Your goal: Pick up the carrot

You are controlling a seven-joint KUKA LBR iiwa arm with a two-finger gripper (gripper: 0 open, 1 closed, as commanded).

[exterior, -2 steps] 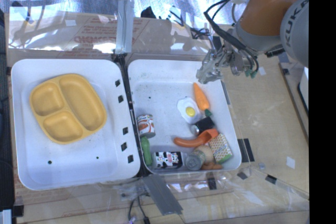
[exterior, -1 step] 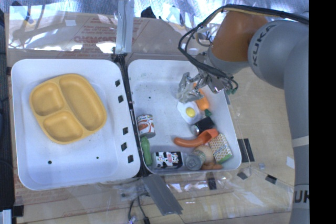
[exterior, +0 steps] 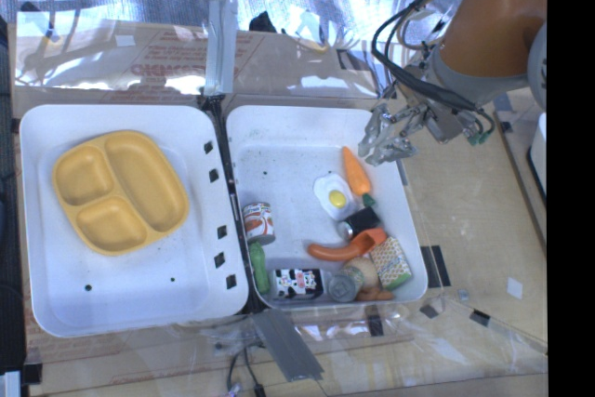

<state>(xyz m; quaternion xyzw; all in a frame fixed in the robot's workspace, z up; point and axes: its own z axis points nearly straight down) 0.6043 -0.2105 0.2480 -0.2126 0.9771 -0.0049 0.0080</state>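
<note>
the left shallow white plastic bin (exterior: 37, 228) holds a yellow three-compartment plastic plate (exterior: 119, 191), lying flat toward the bin's upper left. the right shallow white plastic bin (exterior: 279, 135) carries its load along the lower and right side: a small tin can with a red and white label (exterior: 257, 222), a green cucumber-shaped toy (exterior: 258, 268) just below it, a black and white carton (exterior: 297, 283) at the bottom wall, a long orange-red sausage-like piece (exterior: 339, 248), a white fried-egg toy with a yellow yolk (exterior: 333, 195), and a patterned box (exterior: 392, 262) in the lower right corner. the short orange carrot with a green stem end (exterior: 355, 172) lies tilted beside the egg, near the bin's right wall. the metal two-finger gripper (exterior: 383, 142) hangs just above and right of the carrot, over the bin's rim; whether it is open or closed i cannot tell.
</note>
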